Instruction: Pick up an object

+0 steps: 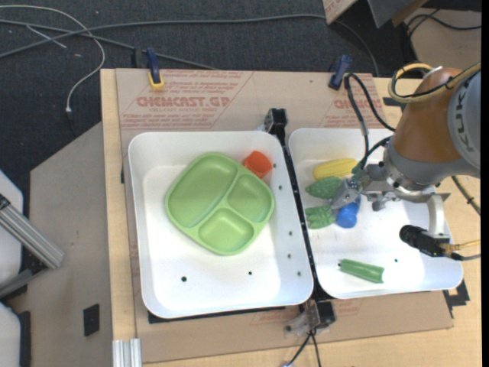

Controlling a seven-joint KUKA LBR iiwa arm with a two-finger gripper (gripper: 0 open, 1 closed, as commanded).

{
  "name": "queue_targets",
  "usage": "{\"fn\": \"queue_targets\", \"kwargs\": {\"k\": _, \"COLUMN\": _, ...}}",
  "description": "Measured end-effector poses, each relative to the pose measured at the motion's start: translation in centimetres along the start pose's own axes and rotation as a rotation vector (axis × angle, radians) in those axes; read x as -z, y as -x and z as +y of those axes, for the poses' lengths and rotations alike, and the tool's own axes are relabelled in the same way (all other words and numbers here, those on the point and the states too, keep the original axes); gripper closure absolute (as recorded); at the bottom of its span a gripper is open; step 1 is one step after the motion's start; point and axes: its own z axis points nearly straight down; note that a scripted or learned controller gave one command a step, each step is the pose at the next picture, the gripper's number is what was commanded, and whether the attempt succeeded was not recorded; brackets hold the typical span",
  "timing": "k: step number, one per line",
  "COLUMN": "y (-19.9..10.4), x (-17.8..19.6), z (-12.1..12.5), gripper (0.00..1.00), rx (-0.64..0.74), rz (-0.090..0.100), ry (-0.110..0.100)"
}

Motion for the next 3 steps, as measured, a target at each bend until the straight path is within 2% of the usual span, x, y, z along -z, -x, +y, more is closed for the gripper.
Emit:
{"fn": "queue_targets", "kwargs": {"k": 1, "y": 0.0, "x": -4.8, "z": 0.2, "gripper": 0.0, "rx": 0.0, "rz": 0.0, "ry": 0.01}}
{"fn": "queue_targets", "kwargs": {"k": 2, "y": -0.2, "x": -3.2, "z": 0.6, "gripper": 1.0, "rx": 0.001, "rz": 0.002, "ry": 0.022}}
{"fn": "queue_targets", "kwargs": {"k": 3, "y": 0.1, "x": 3.2, "z": 0.8, "gripper": 1.0, "rx": 0.002, "rz": -0.004, "ry": 0.015}}
